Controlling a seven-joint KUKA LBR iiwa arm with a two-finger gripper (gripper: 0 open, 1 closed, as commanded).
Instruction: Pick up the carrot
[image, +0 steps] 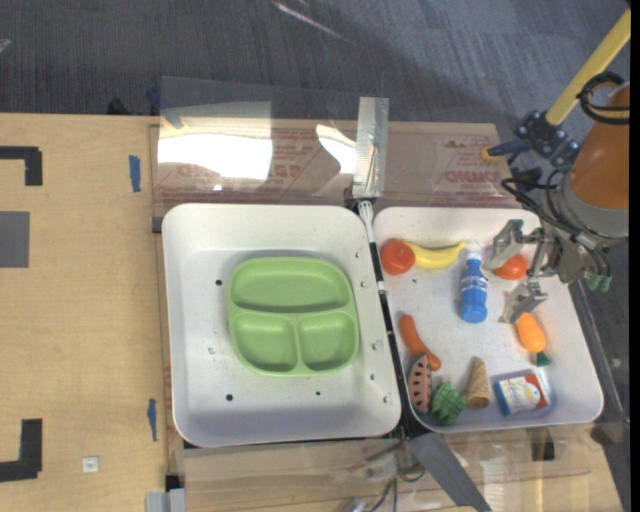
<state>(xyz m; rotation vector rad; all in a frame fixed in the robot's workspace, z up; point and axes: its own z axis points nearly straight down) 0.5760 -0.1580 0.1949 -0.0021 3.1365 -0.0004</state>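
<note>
The hand (527, 270) hovered with fingers spread wide and holding nothing, just above the carrot (531, 332) lying near the right bin's (590, 395) right wall; next, it needed to descend and close

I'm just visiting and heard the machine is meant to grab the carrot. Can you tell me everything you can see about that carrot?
The carrot is a small toy, smooth and plastic-looking, bright orange with a little green top at its lower end. It lies flat and slightly tilted on the floor of the right bin, near the right wall. The robot's hand hangs just above it, and nothing grips it yet. A blue bottle stands to its left, apart from it.
</note>
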